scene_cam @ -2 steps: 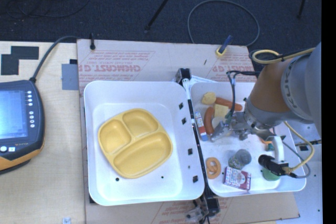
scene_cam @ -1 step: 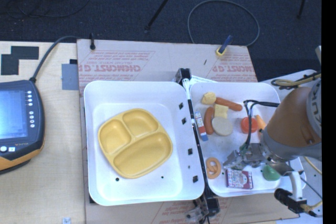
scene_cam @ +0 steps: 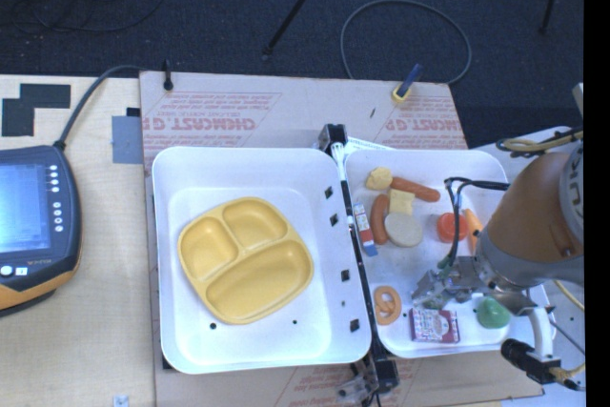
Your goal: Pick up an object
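Fingers are the hard part for us: the gripper [scene_cam: 446, 284] hangs low over the right bin [scene_cam: 496, 169], but its metal parts blur into a dark tangle against the white floor, and we cannot tell whether they are spread or closed, nor whether anything sits between them. So we judge the task as not yet done. Nothing is visibly lifted, and every object we can make out lies on the bin floor.

Candidates for the pick are all in that right bin. Just below the gripper lies a small red-and-white packet [scene_cam: 434, 326], flat on the floor, and to its left a pretzel-shaped piece [scene_cam: 387, 303]. A green object [scene_cam: 493, 312] sits beside the wrist, partly covered by it. Further up we see a round pale disc [scene_cam: 403, 231], a sausage [scene_cam: 380, 217], a carrot [scene_cam: 416, 189], yellow blocks [scene_cam: 380, 177] and an orange piece [scene_cam: 448, 226] half behind a cable.

The left bin [scene_cam: 181, 176] holds a yellow divided plate [scene_cam: 246, 258], well apart from the gripper.

What remains, in our view, is the closing and the lift. The arm's bulk [scene_cam: 534, 214] hides the bin's right side, and the frame edge cuts the wrist off.
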Controlling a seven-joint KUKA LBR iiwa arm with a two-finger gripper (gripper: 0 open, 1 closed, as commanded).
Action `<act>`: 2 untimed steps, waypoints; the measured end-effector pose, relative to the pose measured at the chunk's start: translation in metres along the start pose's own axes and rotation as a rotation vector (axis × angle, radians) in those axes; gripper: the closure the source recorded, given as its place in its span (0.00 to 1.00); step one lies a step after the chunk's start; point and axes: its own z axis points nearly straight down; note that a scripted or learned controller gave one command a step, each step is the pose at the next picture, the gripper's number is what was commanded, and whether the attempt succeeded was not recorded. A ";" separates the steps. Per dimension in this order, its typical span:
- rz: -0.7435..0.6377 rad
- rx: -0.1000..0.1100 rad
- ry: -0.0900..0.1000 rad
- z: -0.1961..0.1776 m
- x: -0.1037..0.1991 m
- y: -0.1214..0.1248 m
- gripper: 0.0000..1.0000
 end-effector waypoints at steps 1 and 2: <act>-0.012 -0.004 -0.003 -0.020 0.057 0.045 1.00; -0.012 -0.011 -0.004 -0.093 0.109 0.098 1.00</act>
